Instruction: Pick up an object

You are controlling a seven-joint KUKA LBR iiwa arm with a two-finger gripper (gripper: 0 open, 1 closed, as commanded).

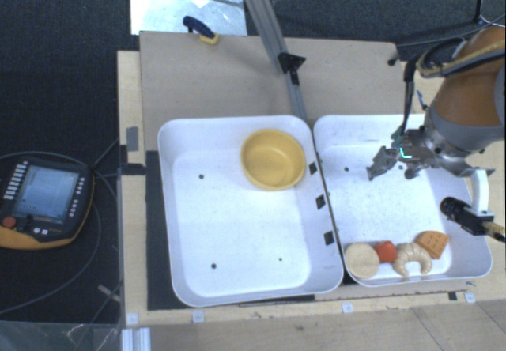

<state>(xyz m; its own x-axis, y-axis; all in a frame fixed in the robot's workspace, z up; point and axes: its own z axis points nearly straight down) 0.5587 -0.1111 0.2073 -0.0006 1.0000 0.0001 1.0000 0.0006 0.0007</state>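
The grey two-finger pincer hovers over the right white bin, its opening impossible to judge, well above the tan croissant-shaped toy at the bin's near edge. Next: descend there.

Bowl in left bin; four food items along right bin's near edge.

Yellow bowl, white bins

Two white bins, one yellow bowl, four food items.
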